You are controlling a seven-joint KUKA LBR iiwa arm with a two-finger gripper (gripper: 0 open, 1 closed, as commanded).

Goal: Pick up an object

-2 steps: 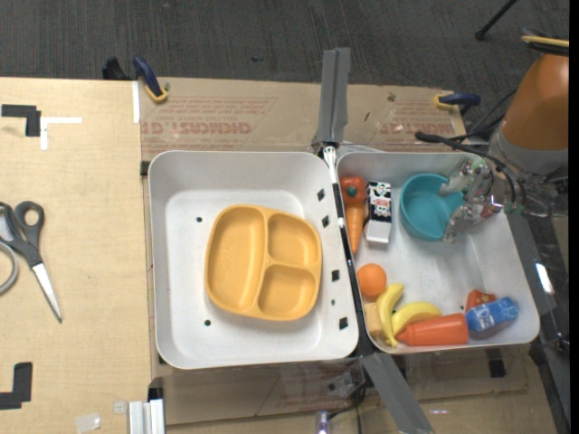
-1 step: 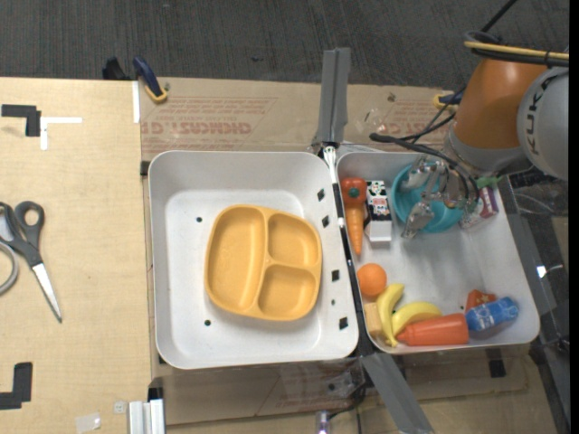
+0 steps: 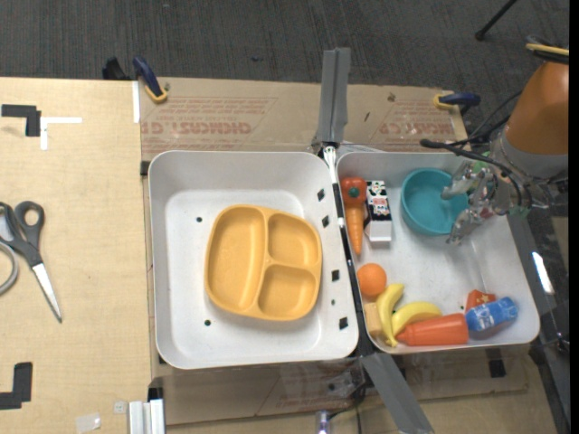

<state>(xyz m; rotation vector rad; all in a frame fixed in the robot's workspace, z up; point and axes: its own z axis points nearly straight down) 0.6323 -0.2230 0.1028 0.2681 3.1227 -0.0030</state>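
The right bin [image 3: 507, 269] holds a teal bowl [image 3: 427, 202], a carrot [image 3: 354, 227], a black-and-white box [image 3: 377, 212], an orange [image 3: 372, 278], a banana [image 3: 403, 313], a red bottle [image 3: 434, 331] and a blue bottle [image 3: 490, 314] with a red cap. My gripper [image 3: 459, 208] hangs at the bowl's right rim, at the bin's far right. It stands open, one finger toward the back and one toward the front, and nothing is gripped between them. The orange wrist band [image 3: 543, 107] rises behind it.
A yellow divided plate [image 3: 264, 262] lies in the left bin [image 3: 172, 269]. Scissors [image 3: 33, 253] rest on the bench at far left. A grey divider [image 3: 333, 107] runs between the bins at the back. Blue clamps [image 3: 150, 79] hold the cardboard.
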